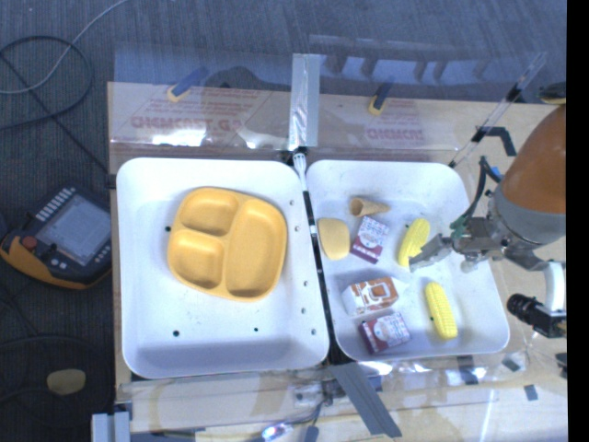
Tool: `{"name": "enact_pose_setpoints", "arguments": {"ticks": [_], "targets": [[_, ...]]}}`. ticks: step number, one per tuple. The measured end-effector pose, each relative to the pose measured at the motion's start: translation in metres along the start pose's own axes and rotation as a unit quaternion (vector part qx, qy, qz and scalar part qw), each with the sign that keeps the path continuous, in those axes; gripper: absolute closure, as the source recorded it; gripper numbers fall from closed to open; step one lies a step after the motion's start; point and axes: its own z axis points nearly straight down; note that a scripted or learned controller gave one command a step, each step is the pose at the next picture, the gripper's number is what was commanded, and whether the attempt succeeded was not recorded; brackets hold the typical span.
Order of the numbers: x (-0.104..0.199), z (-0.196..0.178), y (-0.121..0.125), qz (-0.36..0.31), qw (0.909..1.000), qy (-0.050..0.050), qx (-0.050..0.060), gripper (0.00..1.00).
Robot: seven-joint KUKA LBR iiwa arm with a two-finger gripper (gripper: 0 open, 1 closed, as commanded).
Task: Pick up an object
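The arm (pixel 538 178) is running off the frame's right edge, its upper links lost beyond the orange band. The gripper (pixel 433 251) is showing as a blur of grey metal over the right bin (pixel 460 184), and the set of its fingers is staying unreadable. Labels on three small cartons (pixel 372 295) are proving too small to read (red and white print, nothing more). A handheld pendant (pixel 60 239) is lying partly cut by the left edge.

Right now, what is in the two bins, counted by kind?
Yellow divided plate: 1
Corn cobs: 2
Small cartons: 3
Ice cream cone: 1
Pale yellow rounded piece: 1
Total: 8
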Motion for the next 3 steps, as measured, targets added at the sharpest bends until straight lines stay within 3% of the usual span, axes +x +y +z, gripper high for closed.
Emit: {"name": "enact_pose_setpoints", "arguments": {"ticks": [1, 2, 3], "targets": [[-0.034, 0.088, -0.017, 0.005, 1.0, 0.003, -0.002, 0.0], [-0.033, 0.083, -0.019, 0.006, 1.0, 0.004, 0.001, 1.0], [0.017, -0.006, 0.035, -0.008, 1.0, -0.001, -0.001, 1.0]]}}
